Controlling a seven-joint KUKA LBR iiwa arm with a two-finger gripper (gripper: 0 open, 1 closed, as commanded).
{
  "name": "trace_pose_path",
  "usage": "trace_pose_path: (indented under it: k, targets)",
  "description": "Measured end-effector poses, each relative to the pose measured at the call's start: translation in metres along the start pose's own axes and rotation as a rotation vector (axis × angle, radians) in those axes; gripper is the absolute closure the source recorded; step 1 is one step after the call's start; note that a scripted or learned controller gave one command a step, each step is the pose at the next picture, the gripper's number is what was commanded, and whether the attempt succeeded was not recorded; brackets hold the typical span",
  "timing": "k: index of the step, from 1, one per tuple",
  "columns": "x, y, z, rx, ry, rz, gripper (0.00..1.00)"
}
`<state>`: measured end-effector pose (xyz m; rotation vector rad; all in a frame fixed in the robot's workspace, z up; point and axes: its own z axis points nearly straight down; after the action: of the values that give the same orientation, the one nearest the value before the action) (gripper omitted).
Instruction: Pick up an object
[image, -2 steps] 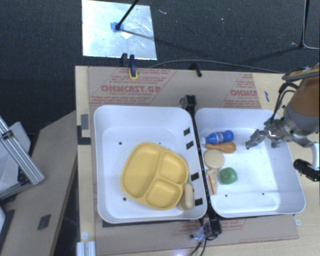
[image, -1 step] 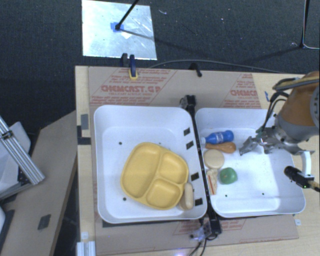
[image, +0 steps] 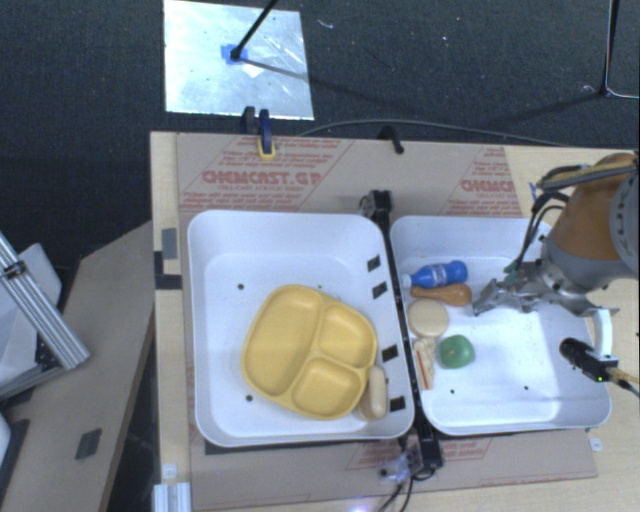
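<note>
The arm (image: 590, 225) reaches in over the right bin (image: 520, 400), its end effector (image: 487, 298) low above the bin's upper middle. Its dark fingers point toward the bin's left side; whether they are apart or together cannot be told, and nothing shows between them.

Just beside the end effector, toward the divider between the bins, lie a blue bottle (image: 440, 273) and, touching it on the nearer side, a tan pear-shaped piece (image: 446, 294). Slightly further from the end effector, toward the near rim, sits a pale round disc (image: 429, 318), and just below that a green ball (image: 456, 351). A thin stick (image: 423, 365) with a red stripe lies along the bin's left wall, beside the ball.

Well apart from the end effector, across the divider, the left bin (image: 230, 270) holds a yellow tray (image: 310, 350) with three compartments. A beige oblong piece (image: 375, 392) rests against the tray's corner nearest the divider.

Both bins sit on a desk (image: 270, 170) covered with printed cardboard.
</note>
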<state>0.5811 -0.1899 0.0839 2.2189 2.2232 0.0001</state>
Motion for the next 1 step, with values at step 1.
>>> trace_pose_path:
  k: [1]
  targets:
    - [-0.0003, 0.0012, -0.0122, -0.004, -0.001, -0.001, 1.00]
